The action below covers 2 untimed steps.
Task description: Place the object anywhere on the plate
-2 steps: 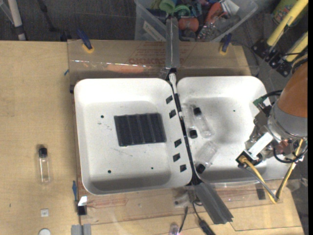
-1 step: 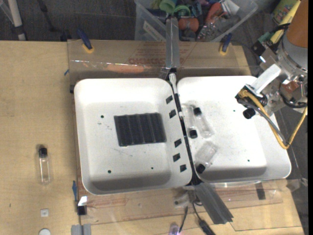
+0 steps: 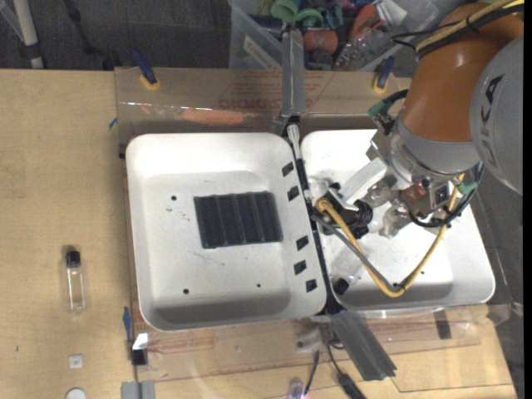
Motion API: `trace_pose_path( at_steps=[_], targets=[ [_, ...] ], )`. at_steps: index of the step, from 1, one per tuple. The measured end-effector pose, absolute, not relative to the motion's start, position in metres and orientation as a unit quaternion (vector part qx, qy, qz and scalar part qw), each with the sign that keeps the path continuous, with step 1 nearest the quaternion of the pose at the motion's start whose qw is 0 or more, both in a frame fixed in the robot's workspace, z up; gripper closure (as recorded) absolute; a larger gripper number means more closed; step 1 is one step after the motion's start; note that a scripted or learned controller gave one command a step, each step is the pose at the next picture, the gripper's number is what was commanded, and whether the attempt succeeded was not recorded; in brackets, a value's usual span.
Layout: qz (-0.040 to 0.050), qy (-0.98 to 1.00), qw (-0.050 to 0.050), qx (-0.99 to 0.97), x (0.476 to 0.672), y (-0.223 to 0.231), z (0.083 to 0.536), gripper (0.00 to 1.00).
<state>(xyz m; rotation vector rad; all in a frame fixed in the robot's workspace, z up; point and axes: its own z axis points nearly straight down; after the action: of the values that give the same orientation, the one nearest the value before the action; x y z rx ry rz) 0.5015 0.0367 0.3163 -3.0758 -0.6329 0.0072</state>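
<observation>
From my seat the arm (image 3: pixel 453 81) reaches in over the right bin (image 3: pixel 465 293), with the gripper (image 3: pixel 397 210) low above that bin's floor, near the wall it shares with the left bin (image 3: pixel 166 165). The wrist hardware crowds that spot, and I cannot tell whether the gripper is spread, closed or pinching anything.

The object is hidden from me. My best guess is that it lies under the gripper in the right bin, because no loose item shows on the bare white floor around it. The plate (image 3: pixel 238 219) is easy to find: a dark, ribbed rectangle lying flat in the middle of the left bin, well apart from the gripper, with nothing on it.

On handling I can only reason from size. Anything that fits under that wrist is probably small and light (and so apt to skid on smooth plastic if nudged sideways). I would take it from straight above, across its narrowest part and near its middle, so it hangs level. The ribs on the plate should help stop it sliding once it is let go.

A small vial (image 3: pixel 75 279) on the bench and a tub (image 3: pixel 349 7) of coloured bits behind the bins play no part.
</observation>
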Motion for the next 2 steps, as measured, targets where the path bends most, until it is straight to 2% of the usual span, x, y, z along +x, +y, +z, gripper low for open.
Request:
trace_pose_path(
  at_steps=[1,2],
  targets=[
    [0.0006,-0.124,0.0,-0.992,0.486,0.117,0.248,1.0],
    [-0.0008,-0.15,0.0,-0.989,0.558,0.222,0.275,1.0]
  ],
)
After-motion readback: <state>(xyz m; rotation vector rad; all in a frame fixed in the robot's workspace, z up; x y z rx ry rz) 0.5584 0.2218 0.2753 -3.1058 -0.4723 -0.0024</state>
